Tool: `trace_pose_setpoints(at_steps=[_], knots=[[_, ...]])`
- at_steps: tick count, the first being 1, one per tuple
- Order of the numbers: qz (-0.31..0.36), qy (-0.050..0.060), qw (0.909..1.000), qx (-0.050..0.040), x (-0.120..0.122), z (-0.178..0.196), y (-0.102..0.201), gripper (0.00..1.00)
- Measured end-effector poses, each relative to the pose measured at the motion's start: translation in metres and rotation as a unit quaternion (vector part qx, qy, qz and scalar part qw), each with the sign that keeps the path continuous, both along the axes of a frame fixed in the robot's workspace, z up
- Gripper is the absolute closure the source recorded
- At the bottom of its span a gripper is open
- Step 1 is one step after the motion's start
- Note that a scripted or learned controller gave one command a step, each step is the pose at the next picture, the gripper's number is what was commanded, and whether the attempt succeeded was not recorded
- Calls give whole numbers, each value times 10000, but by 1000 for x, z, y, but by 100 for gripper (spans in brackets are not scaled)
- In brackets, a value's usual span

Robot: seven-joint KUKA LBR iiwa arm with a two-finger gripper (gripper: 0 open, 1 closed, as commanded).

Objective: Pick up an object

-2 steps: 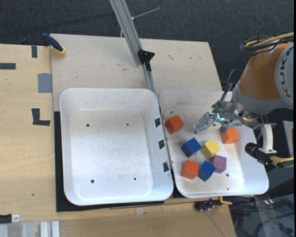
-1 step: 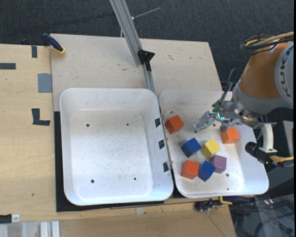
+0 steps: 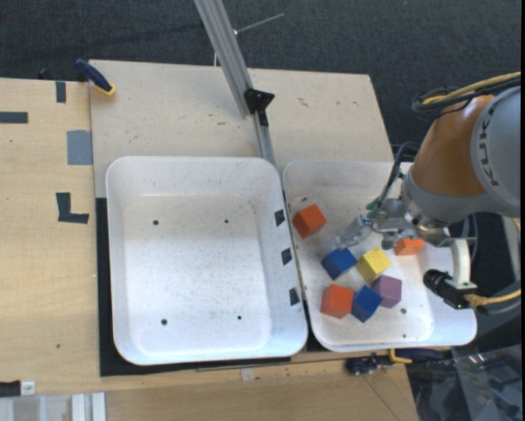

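Blocks, small and coloured, lie scattered in the right-hand shallow white plastic bin [image 3: 332, 178], and my gripper [image 3: 360, 229] hangs over their midst, reaching in from the right. Whether it is open or shut, I cannot tell. An orange cube [image 3: 309, 220] sits to the left of my gripper and slightly farther back, apart from the rest. Just nearer than the gripper lie a dark blue cube [image 3: 338, 262] and a yellow cube [image 3: 375, 263], close beside each other. Nearer still, in a row along the front of the bin, are a red-orange cube [image 3: 336, 301], a second blue cube [image 3: 366, 303] touching it, and a purple cube [image 3: 387, 289] pressed against that one's right. A small orange block [image 3: 409, 246] shows at the right, partly hidden under my wrist [image 3: 417, 202], so its shape is hard to judge. Nothing shows as gripped. My grey arm with its orange band [image 3: 450, 152] covers the bin's far right corner. The left-hand white bin [image 3: 192, 261] stands alongside, its rim touching the right one's.
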State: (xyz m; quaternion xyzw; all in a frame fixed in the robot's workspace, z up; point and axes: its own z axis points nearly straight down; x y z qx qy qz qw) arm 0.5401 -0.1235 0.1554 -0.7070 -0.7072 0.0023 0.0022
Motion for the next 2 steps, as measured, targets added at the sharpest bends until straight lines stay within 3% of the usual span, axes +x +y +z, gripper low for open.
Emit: trace_pose_setpoints(at_steps=[1, 2], knots=[[1, -116, 9999, -9, 8, -34, -1, 0], [7, -30, 10000, -8, 9, -64, -1, 0]])
